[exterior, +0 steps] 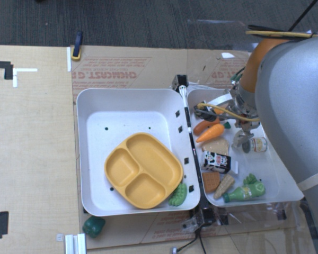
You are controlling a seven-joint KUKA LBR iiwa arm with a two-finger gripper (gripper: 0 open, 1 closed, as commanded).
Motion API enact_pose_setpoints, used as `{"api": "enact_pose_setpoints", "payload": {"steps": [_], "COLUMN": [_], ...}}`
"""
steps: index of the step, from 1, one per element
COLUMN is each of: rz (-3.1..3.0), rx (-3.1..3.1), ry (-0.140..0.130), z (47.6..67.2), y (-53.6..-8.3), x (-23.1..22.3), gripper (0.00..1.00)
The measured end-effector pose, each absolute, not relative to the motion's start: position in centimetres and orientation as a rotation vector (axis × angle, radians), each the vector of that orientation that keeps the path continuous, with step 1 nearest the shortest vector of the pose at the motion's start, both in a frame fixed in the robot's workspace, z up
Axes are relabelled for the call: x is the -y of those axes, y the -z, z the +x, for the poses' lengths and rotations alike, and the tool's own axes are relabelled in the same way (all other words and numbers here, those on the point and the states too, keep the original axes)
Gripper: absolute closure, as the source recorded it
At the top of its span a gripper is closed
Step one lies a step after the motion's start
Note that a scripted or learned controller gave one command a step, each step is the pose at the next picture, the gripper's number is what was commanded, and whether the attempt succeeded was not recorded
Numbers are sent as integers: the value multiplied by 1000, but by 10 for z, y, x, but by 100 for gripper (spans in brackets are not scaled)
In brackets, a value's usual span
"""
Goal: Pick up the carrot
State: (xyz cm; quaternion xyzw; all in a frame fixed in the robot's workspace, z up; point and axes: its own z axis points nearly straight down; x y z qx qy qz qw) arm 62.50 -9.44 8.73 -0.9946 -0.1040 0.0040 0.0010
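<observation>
Over the right bin (286, 192) the arm (291, 105) is reaching in, and its gripper (245, 137) is hanging just right of the carrot (210, 132), seemingly carrying nothing; how far its claw is spread I cannot tell, since the wrist is masking it. The carrot is lying in the bin's upper left part, close to the wall shared with the left bin (90, 157), just below a second orange piece (203, 125) and just above a bread slice (219, 144). Its long axis is running at a slant, the thick end sitting up and to the right near the gripper and the thin tip pointing down and left. My reading is that the approach is underway, with no grasp made yet. The next move is calling for a shift left over the carrot's middle, the claw turning across that slanted axis, then a descent clear of the neighbours.
</observation>
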Motion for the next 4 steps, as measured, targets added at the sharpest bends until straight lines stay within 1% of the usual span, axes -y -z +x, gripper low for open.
{"api": "enact_pose_setpoints", "payload": {"steps": [1, 2, 3, 4], "rz": [-3115, -3121, -3124, -3125], "rx": [382, 308, 319, 312], "ry": [-38, -16, -14, -16], "z": [643, 513, 597, 552], "y": [-88, -87, -187, -187], "x": [96, 108, 58, 25], "gripper": [0, 0, 0, 0]}}
